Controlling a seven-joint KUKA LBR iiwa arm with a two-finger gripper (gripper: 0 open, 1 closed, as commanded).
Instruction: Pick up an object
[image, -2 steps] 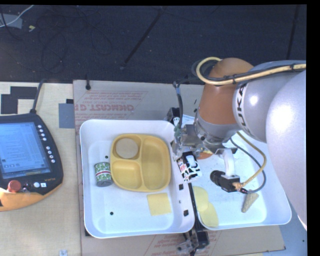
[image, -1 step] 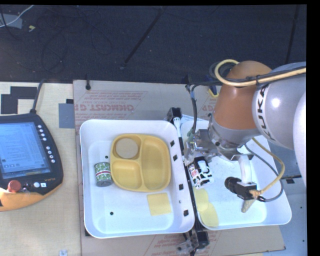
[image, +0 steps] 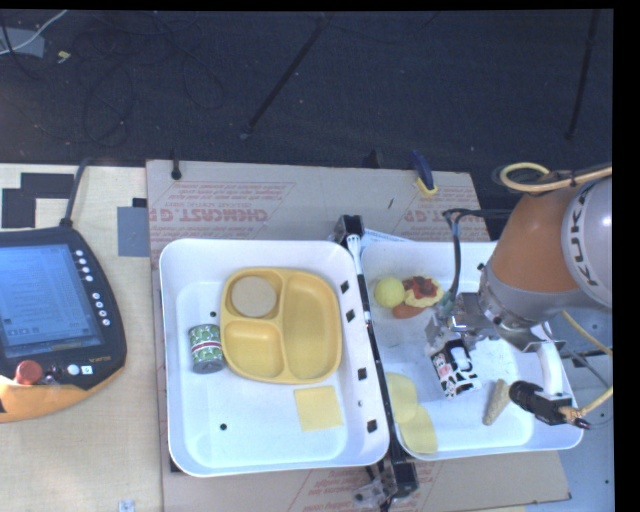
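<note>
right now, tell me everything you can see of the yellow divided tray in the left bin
The yellow divided tray looks like smooth moulded plastic with rounded corners. It has three compartments: a long one on its right side and two smaller ones on the left. A round tan disc lies in the upper left compartment. The tray sits flat in the upper middle of the left bin. A small green patterned can rests at its left edge, seemingly touching. A yellow square lies just below, apart.
</note>
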